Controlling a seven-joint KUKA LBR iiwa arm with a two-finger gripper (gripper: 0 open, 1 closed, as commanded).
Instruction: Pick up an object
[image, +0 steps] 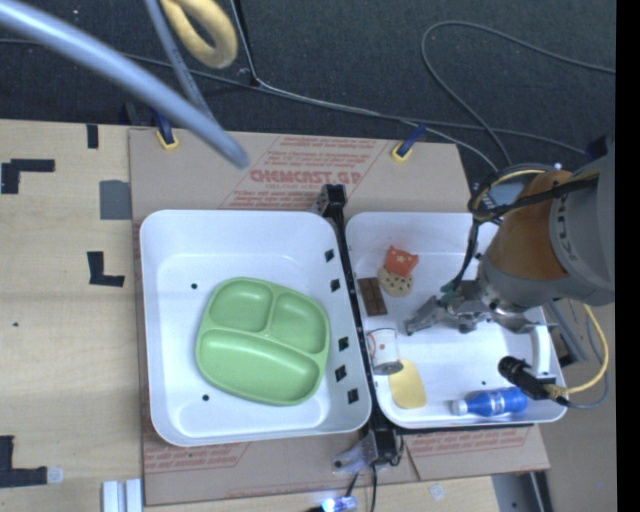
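My gripper (426, 311) hangs over the middle of the right bin (445, 232), reaching in from the right. It is open, with nothing between its fingers. Just left of it and further back lie a small orange object (401, 260) and a beige die-like cube (396, 284). A brown block (369, 296) rests by the bin's left wall. Nearer the front are a small white and red cylinder (383, 347), a yellow piece (408, 386) and a blue bottle (490, 403) lying on its side at the front right.
The left bin (170, 240) holds a green divided plate (264, 340). The grey arm with its orange band (535, 240) covers the right bin's right side. A black and yellow cable (540, 380) loops beside the bottle. Cardboard lies under both bins.
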